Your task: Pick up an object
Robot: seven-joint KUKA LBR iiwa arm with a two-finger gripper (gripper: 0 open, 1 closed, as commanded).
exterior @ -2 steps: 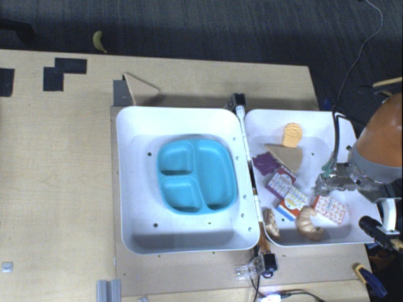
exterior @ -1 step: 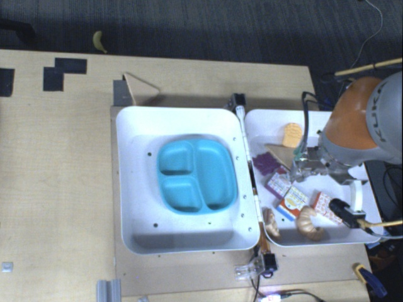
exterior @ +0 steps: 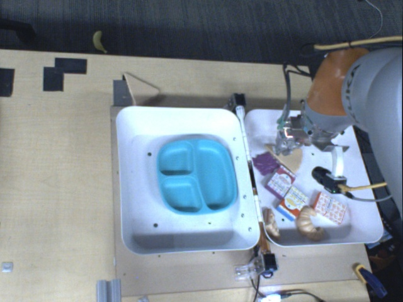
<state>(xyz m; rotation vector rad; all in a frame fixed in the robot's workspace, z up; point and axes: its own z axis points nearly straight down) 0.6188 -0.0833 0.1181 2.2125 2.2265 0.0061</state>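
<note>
Nearest the front edge of the table (exterior: 63,231), against the near wall of the right bin (exterior: 352,236), lie a rounded brown lump (exterior: 308,222) and a smaller brown piece (exterior: 271,221), both smooth and bun-like. Just behind them sit three small flat packets, printed and glossy, close together: a red-and-white packet (exterior: 331,207), an orange-and-white packet (exterior: 295,200) and a pink-and-white packet (exterior: 279,182). Beyond these is a purple scrap (exterior: 266,163), crumpled and soft-looking, near the bin's left wall. A little farther back lies a tan wedge (exterior: 291,159), flat and pale like card or foam, and the pincer (exterior: 286,138) hangs right over its far end. Whether the pincer is open or closed I cannot tell, and I see nothing held in it.

The wedge looks to me the likely pick. It should be light, fairly stiff and not fragile, but it lies thin and flat, so a hold across its narrow width, edge to edge, seems safer than pressing down on its face.

Level with all this, the left bin (exterior: 129,168) holds a blue tray (exterior: 195,175) of shiny moulded plastic, with rounded corners and three compartments. Farther off is the arm's orange band (exterior: 327,83), and farthest, on the dark floor (exterior: 189,11), a small curved yellow thing (exterior: 99,41).
</note>
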